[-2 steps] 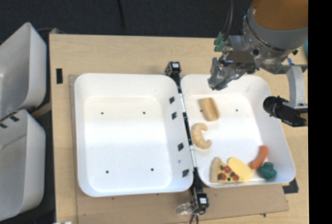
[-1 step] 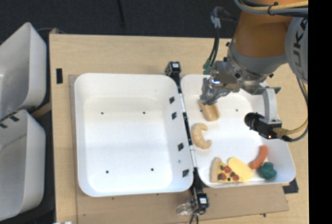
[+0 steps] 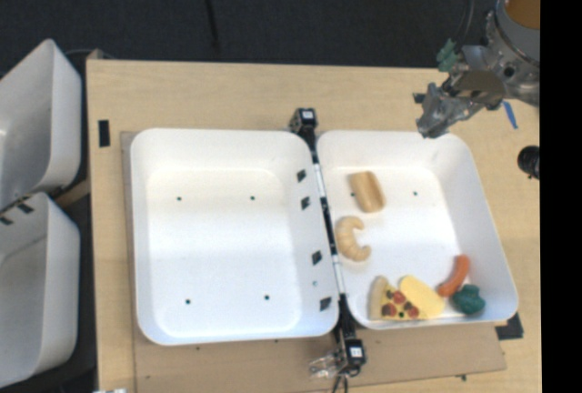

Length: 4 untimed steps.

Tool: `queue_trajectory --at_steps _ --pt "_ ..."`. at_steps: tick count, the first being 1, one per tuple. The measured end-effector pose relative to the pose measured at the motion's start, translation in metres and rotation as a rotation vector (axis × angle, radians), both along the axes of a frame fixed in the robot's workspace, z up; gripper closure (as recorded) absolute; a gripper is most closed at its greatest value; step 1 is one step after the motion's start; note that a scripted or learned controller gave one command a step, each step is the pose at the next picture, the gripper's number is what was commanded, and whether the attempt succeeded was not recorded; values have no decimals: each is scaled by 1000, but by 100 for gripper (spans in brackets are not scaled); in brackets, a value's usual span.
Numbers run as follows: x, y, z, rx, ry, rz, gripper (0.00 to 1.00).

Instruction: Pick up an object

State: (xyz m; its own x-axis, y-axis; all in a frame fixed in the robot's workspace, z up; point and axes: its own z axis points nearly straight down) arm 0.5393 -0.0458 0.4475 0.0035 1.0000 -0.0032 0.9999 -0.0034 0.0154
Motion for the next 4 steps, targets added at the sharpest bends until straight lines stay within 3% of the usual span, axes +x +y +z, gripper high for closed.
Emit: queue_trajectory --at_steps 1,2,3,4 --pt "-21 25 -23 2 15 6 100" --pt "-46 -16 -90 2 20 -1 100" --pt "0 -39 -91 -1 12 1 100" --pt "-1 -39 -80 0 11 4 100"
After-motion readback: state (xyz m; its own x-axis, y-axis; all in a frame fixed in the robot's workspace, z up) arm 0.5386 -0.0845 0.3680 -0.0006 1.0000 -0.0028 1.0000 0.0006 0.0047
